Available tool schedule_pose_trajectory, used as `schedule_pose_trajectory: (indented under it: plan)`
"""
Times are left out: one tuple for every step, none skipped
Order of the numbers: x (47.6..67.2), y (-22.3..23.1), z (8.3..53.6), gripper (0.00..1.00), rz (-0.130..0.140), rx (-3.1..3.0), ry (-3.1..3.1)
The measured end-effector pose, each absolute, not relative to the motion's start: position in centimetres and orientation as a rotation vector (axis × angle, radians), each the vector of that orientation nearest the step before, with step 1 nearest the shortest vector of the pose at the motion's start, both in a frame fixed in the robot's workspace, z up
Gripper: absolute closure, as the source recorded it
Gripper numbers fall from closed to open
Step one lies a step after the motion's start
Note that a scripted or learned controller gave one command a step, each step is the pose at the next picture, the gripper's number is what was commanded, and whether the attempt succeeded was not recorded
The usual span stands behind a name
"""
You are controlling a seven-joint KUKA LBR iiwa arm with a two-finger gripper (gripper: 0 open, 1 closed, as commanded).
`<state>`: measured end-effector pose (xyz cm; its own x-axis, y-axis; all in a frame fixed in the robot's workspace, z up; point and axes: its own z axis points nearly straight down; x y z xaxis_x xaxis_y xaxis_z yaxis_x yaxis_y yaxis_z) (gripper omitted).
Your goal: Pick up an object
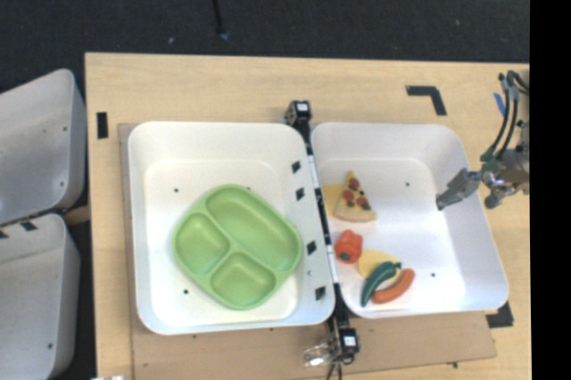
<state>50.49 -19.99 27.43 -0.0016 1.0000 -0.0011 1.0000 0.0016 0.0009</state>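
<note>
Camera view: pizza slice [353, 198] left of gripper [457, 190].

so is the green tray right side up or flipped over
Right side up: the green tray lies flat in the left bin, its three compartments facing up with raised rims showing. Nothing sits in them.

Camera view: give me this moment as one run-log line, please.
gripper: over right bin's right edge, nothing seen held | toy food: pizza slice, tomato, green pepper, sausage in right bin | green tray: left bin
</note>
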Motion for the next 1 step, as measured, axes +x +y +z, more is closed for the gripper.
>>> schedule_pose_trajectory:
  plan:
    - [50.21, -19.34, 21.47, 0.0, -0.004, 2.223, 2.224]
